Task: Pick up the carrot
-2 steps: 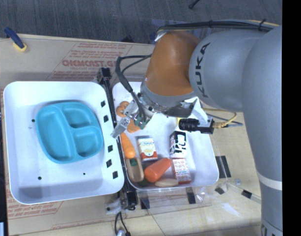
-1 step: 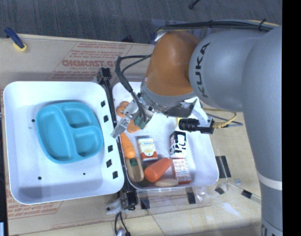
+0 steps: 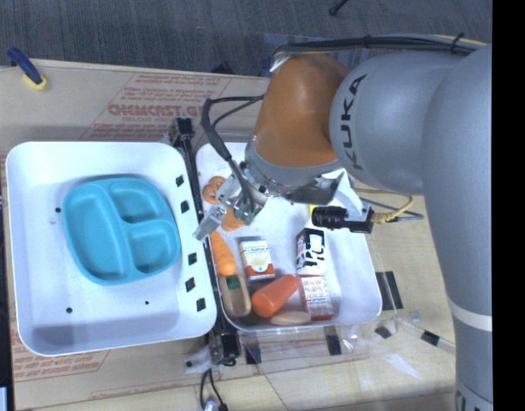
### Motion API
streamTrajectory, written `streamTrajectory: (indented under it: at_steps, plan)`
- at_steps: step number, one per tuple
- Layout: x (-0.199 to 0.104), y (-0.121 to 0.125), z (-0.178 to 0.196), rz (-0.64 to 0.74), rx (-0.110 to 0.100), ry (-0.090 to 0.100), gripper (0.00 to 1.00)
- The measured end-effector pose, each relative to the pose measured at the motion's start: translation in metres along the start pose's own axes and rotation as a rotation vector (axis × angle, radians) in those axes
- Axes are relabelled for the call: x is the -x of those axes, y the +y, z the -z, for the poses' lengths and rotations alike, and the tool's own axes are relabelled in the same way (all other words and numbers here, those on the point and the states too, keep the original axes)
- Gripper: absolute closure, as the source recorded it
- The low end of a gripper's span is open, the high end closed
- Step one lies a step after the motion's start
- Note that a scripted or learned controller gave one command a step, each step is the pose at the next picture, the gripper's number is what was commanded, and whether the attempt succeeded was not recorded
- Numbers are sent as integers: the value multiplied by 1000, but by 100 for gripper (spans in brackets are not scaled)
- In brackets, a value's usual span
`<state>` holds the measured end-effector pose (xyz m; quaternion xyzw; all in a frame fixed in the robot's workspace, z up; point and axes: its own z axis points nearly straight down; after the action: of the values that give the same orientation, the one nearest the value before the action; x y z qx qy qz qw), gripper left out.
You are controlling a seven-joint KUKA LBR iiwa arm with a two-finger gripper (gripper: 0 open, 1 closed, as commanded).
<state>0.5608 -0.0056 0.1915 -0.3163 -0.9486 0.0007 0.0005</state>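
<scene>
The tool [image 3: 229, 206] hangs low over the upper left part of the right bin [image 3: 365, 272], at the end of the grey arm [image 3: 390, 127] with its orange band [image 3: 298, 110]. Whether it is open or closed cannot be told from this slanted view; the metal parts blur into the orange objects beneath, and nothing is plainly gripped.

The carrot [image 3: 222, 253], a slim orange piece, lies along the bin's left wall just below the tool, pointing down the bin. It is wedged between that wall and a small orange-and-white box [image 3: 257, 258], which probably leaves little room on either side of it. A thicker orange-red piece [image 3: 274, 294] lies near the bin's lower edge, just above a pale flat object [image 3: 289, 318], with a red-and-white carton [image 3: 314, 291] to its right. Some orange items [image 3: 214, 189] sit under the tool, too hidden to name.

The left bin [image 3: 39, 306] holds a blue divided tray [image 3: 121, 229] and plays no part here.

Judging by the layout, the tool sits slightly above the carrot's upper end, so the grasp seems not yet made. The crowding against the wall could make a clean closure hard.
</scene>
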Motion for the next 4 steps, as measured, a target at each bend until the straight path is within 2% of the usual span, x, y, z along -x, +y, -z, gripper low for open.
streamTrajectory:
  at_steps: [4]
  plan:
    - [0, 0, 0, 0, 0, 0, 0]
